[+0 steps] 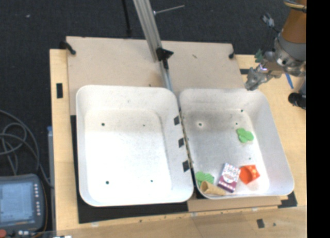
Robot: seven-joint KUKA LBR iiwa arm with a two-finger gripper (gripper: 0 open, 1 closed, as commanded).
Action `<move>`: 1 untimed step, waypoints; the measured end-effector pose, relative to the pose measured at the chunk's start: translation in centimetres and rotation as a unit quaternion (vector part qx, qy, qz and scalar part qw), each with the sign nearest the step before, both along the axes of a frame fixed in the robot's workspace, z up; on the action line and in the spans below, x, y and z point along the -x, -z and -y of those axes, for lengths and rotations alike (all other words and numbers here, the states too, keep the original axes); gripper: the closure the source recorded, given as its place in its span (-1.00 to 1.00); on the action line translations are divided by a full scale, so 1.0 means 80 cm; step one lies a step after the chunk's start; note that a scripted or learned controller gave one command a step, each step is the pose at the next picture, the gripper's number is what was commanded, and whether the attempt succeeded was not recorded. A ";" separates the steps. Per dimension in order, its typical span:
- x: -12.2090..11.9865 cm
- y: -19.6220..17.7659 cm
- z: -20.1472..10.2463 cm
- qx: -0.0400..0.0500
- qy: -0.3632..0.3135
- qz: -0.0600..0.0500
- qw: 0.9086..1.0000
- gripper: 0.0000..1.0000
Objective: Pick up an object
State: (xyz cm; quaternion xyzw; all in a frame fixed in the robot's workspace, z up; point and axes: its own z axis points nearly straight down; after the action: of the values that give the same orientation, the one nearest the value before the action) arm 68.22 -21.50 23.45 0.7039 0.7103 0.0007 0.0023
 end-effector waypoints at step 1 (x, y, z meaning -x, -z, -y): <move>0.018 -0.015 -0.069 -0.001 0.002 -0.001 1.000 1.00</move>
State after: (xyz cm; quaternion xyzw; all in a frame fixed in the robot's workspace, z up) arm 66.80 -16.00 24.62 0.7051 0.7091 0.0008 0.0009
